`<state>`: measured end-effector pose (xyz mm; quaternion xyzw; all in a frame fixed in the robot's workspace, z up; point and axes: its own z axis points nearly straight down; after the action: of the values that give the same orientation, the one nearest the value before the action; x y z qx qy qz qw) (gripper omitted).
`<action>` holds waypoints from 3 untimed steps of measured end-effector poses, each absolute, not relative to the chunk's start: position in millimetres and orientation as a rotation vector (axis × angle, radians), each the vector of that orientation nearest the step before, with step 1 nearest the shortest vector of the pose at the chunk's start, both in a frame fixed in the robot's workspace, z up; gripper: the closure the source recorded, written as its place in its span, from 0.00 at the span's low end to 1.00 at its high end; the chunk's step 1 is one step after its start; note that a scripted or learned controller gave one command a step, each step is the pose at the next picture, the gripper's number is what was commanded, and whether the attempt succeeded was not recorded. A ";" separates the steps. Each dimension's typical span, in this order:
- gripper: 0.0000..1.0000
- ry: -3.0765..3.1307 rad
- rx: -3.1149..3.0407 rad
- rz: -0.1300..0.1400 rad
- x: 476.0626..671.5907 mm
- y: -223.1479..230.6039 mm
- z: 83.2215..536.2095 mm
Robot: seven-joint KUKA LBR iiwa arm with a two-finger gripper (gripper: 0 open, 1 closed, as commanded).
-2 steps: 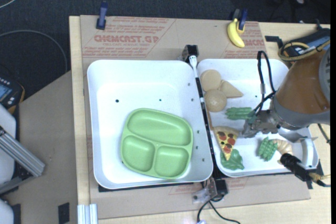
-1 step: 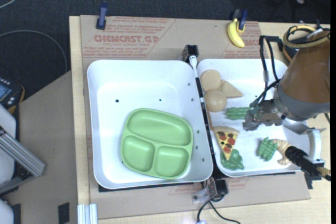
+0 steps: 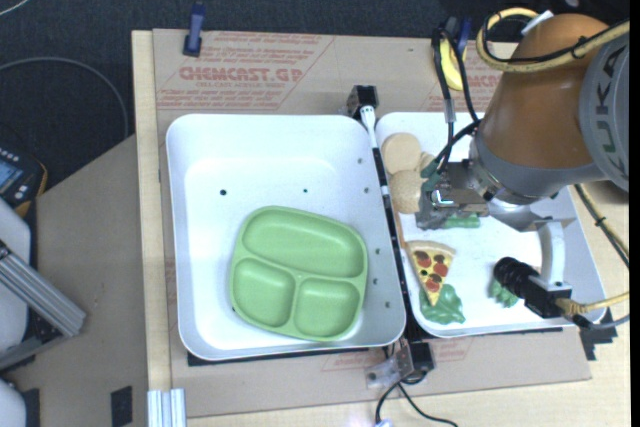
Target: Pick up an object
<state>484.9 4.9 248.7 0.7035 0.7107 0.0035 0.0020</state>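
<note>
Tan round toy bun sits at left edge of right white bin, just beside grey claw. Can't tell if claw is spread or pressed. Step: prob. reach for grab. Nxt: get over bun, pinch, lift.

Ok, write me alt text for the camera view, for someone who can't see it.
A grey and orange robot arm reaches in from the right, its end effector over the right bin beside two tan bread-like pieces, with a toy pizza slice nearer the camera. The left bin holds a green divided plate.
</note>
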 end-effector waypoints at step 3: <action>1.00 2.219 2.221 0.001 485.9 -13.7 201.6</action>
<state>485.9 -13.7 201.6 0.7074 0.7069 0.0004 0.0008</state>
